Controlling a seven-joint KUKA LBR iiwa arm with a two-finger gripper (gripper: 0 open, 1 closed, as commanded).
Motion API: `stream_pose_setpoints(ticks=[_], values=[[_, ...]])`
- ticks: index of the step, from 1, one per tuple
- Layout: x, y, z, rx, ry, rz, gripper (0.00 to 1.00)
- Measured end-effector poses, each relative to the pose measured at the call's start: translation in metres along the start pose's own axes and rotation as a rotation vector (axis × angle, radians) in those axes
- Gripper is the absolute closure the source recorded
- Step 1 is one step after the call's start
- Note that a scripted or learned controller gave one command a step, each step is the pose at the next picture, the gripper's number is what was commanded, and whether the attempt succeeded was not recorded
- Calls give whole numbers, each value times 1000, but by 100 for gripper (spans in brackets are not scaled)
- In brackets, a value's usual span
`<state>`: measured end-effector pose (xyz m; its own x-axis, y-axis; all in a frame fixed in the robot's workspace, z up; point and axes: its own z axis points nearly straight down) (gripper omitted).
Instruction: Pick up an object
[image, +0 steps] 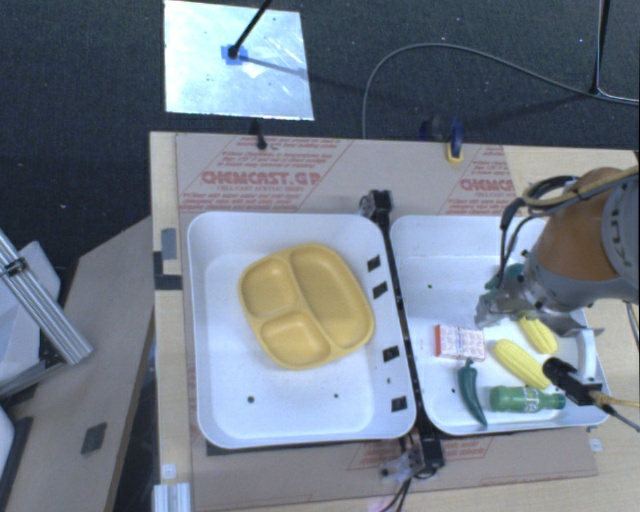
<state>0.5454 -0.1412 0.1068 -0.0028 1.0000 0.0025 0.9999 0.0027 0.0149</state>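
Gripper (493, 305) sits low over the right bin (440, 250), near the middle of its floor. From this slanted look I cannot tell how far it is open, and I see nothing in its grip. The arm (585, 245) comes in from the right, with the orange band above the grey wrist. Every loose item in this bin lies on the near side of the gripper. The packet (460, 342), red and white, is nearest, lying flat just below the tip and apart from it. The upper cob (538, 333), yellow, lies slanted close under the wrist. The lower cob (520, 362), also yellow, lies just right of the packet and roughly parallel to the first. The pepper (472, 392), green and slim, points toward the near wall below the packet. The bottle (522, 399), green, lies on its side along the near wall, just right of the pepper. The left bin (215, 350) holds one yellow tray (305, 303) with three compartments, lying flat near its centre and well apart from the gripper. Both bins rest touching, side by side, on the bench (300, 170), on a pale sheet with red lettering.
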Motion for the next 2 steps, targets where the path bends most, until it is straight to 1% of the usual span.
stream_pose_setpoints(ticks=[1, 2], values=[[0, -5, -47, 10, -4, -1, 100], [0, -11, -107, 7, -4, -2, 100]])
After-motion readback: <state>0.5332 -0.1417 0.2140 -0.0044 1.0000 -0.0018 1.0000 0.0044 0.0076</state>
